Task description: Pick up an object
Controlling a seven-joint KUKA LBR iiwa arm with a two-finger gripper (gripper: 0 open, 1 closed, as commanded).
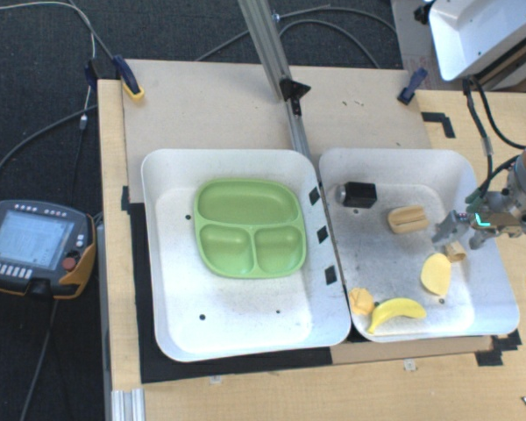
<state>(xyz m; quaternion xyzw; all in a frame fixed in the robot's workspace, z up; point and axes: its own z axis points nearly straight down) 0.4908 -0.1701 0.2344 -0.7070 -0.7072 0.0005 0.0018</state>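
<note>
Gripper (460, 232) sits low at the right edge of the frame, over the right bin's (394, 160) right wall. Fingers look spread, one dark finger reaching left-down, nothing between them. A green light glows on the gripper body just above.

Just below the fingertips: a small tan block (456, 252), touching or nearly touching the tip; cannot tell which. Below that, a pale yellow rounded piece (436, 274), perhaps a fruit slice. These two are the nearest candidates for the pick.

Further left in the same bin: a tan wooden cylinder (408, 219) lying on its side, and a black box-shaped object (358, 195) near the upper left of the bin. Along the bin's bottom edge, a banana (396, 311) and a small orange-yellow piece (361, 301) beside it.

Left bin (171, 261) carries a green divided plate (250, 228), centred. A teach pendant (35, 248) lies on the floor at the far left of the frame.

Judgement: approach stage, no grasp yet. To do it well, the fingers should straddle the tan block squarely before closing; it sits close to the bin wall, so a finger may catch the wall or nudge the block aside. The yellow piece looks flat and would be harder to pinch. Descend straight, close slowly, and lift only once the block is seated.
</note>
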